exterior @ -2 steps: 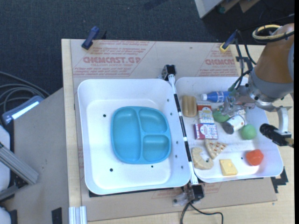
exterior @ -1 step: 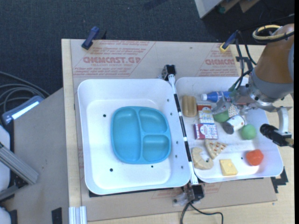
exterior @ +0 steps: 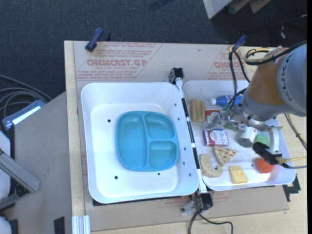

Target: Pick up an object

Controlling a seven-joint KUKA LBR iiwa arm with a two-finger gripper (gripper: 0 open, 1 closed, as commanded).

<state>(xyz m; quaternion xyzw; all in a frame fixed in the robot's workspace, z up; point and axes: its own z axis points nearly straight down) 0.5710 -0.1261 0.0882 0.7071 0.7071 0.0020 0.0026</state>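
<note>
Two white bins on surface (exterior: 122, 62) — left bin (exterior: 92, 145) holds blue divided plate (exterior: 146, 140); right bin (exterior: 282, 179) holds toy foods: bread slice (exterior: 197, 110), waffle wedge (exterior: 224, 155), cheese block (exterior: 238, 174). Gripper (exterior: 233, 123) low over right bin — fingers' state unclear.

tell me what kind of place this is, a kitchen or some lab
Most likely a robotics lab bench, not a kitchen: a grey and orange arm reaches over two white bins on a board taped to the bench, loose cables lie on dark carpet, and the food pieces look like toys.
</note>
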